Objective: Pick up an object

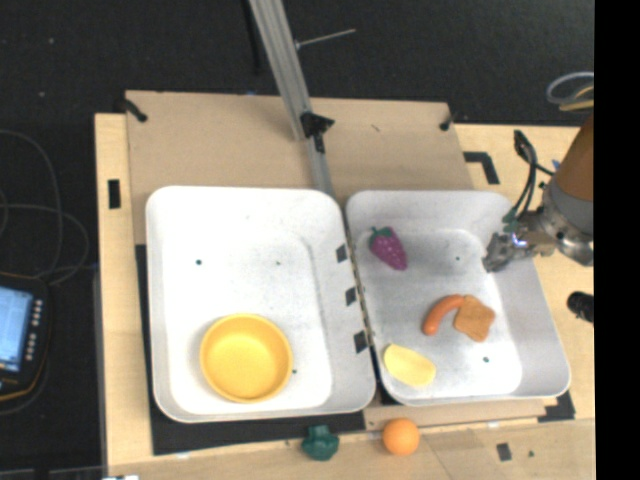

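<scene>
Two bins [170, 268], seven small objects [388, 248]

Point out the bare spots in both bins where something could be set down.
Left bin: everything above the yellow bowl is bare. Right bin: a patch between the purple grapes and the gripper. Crowded below, around carrot, bread piece and yellow slice.

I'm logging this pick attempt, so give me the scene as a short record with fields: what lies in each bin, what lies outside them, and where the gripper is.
left bin: round yellow plastic bowl, near the front
right bin: purple toy grape bunch; orange toy carrot touching a brown toy bread piece; pale yellow flat piece at the front left corner
bench, in front of the bins: small orange ball; small dark green object
gripper: above the right bin's right side, nothing seen between its fingers
</scene>
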You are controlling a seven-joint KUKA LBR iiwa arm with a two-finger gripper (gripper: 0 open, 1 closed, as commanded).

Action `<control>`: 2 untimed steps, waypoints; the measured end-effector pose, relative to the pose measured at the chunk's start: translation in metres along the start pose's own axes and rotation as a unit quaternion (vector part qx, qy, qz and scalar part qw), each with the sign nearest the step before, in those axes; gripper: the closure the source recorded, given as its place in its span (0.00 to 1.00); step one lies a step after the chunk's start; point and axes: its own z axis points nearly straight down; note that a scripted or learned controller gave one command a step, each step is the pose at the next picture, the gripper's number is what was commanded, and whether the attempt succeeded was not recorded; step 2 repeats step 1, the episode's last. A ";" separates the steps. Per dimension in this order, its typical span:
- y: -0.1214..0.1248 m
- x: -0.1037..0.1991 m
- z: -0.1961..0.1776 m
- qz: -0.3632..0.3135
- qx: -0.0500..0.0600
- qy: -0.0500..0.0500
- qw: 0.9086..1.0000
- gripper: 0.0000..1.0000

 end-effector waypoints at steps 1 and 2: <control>0.003 -0.001 -0.044 -0.001 0.001 0.000 1.000 1.00; 0.003 -0.001 -0.044 -0.001 0.001 0.000 1.000 1.00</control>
